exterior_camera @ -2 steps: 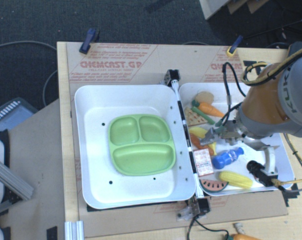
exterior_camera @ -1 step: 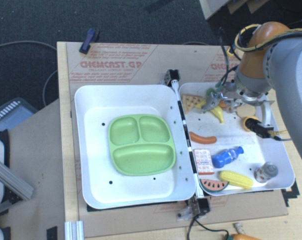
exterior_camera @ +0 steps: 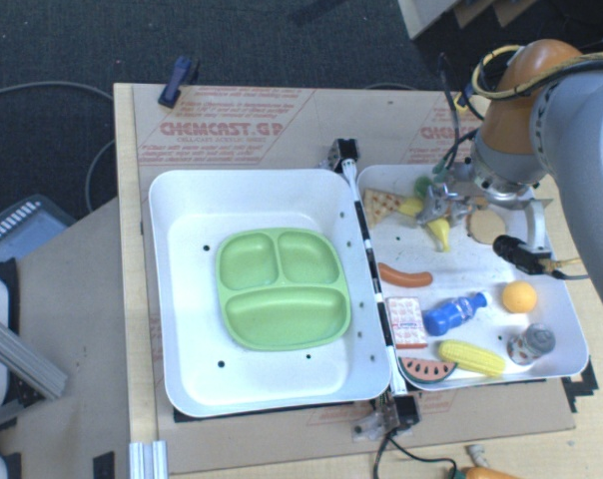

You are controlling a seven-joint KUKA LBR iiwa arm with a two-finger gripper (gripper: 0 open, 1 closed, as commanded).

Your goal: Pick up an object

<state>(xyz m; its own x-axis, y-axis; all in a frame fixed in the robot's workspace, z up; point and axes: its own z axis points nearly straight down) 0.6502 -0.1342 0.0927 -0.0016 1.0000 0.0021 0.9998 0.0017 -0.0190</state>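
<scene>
Resting on a brown bench (exterior_camera: 282, 128), two white bins (exterior_camera: 182, 267) above dark carpet (exterior_camera: 132, 18).

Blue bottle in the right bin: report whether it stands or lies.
Lying down. The blue bottle rests on its side on the right bin floor, cap end toward the orange.

Bulky grey arm (exterior_camera: 581, 138), orange band above the wrist, metallic gripper (exterior_camera: 443, 206) (black cables alongside)
</scene>
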